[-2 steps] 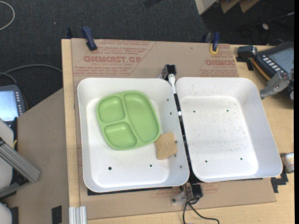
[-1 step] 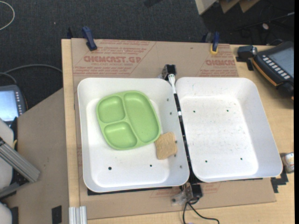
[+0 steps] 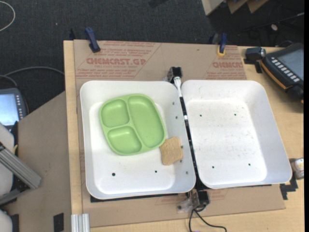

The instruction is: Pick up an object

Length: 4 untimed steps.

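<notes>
A light green plate (image 3: 132,124) with three compartments lies flat in the left bin (image 3: 96,175), toward its back and middle. A small tan, sponge-like square (image 3: 171,151) rests just off the plate's front right corner, close to the bin's right wall and touching or nearly touching the plate's rim.
The right bin (image 3: 270,129) sits beside the left one, joined along a dark seam. Both stand on a cardboard sheet (image 3: 120,57) held by a blue clamp (image 3: 91,39) and another clamp (image 3: 221,43) at the back. A black and orange handheld device (image 3: 282,69) lies at the far right.
</notes>
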### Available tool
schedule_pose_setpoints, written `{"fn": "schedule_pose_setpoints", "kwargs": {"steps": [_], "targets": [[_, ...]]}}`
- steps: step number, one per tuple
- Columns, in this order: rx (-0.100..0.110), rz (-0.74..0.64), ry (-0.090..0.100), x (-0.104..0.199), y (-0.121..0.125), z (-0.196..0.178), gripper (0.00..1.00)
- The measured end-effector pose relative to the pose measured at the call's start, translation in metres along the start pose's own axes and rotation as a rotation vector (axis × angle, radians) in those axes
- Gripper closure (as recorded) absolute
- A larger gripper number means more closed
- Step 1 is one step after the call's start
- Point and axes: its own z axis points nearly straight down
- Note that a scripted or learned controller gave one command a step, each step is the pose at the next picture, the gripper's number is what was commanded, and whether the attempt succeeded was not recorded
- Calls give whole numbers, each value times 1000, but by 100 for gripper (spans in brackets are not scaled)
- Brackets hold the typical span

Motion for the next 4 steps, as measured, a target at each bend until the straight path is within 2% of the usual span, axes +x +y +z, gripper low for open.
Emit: {"fn": "schedule_pose_setpoints", "kwargs": {"steps": [1, 2, 3, 4], "targets": [[22, 1, 8, 12, -3, 137, 100], [-11, -2, -1, 12, 30, 6, 100], [13, 2, 6, 16, -3, 63, 100], [9, 3, 3, -25, 72, 115, 100]]}}
